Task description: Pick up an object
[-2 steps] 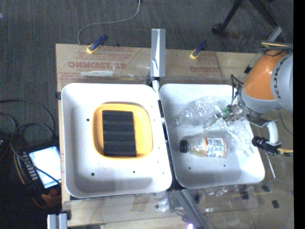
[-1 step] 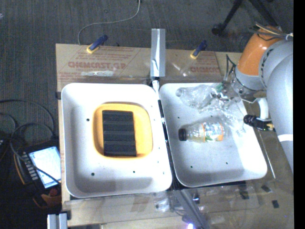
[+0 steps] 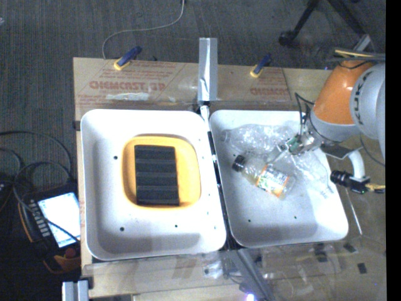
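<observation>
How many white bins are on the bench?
2. The left bin holds a yellow tray with a black block in it. The right bin holds a small bottle and crinkly clear plastic.

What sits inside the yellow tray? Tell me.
A black ribbed block lies in the yellow tray in the left bin, covering most of its floor. Anything beneath the block is hidden.
</observation>
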`<state>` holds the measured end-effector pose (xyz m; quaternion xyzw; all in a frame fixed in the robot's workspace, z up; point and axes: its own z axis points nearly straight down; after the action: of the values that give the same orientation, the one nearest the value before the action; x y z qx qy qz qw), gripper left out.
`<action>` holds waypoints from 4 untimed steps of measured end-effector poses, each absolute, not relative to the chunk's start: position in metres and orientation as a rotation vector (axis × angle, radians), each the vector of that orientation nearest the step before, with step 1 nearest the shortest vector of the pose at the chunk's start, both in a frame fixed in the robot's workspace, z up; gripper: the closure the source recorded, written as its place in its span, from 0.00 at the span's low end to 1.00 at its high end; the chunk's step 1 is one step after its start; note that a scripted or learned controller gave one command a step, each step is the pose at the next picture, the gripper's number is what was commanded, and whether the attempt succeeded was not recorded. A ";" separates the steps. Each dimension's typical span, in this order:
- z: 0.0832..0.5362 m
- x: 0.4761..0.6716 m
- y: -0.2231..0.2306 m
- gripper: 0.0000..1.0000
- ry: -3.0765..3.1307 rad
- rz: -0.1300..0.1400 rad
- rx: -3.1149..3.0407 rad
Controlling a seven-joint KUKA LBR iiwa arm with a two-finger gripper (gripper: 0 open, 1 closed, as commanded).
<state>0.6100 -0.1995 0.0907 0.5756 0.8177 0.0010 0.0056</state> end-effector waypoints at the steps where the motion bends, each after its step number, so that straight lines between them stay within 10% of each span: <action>1: 0.195 0.613 -0.192 0.00 2.512 0.000 1.883; 2: 0.110 0.567 -0.130 0.00 2.680 0.005 1.624; 4: 0.105 0.606 -0.172 0.00 2.644 0.027 1.636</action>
<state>0.6061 -0.1724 0.1049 0.5261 0.8502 0.0085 0.0162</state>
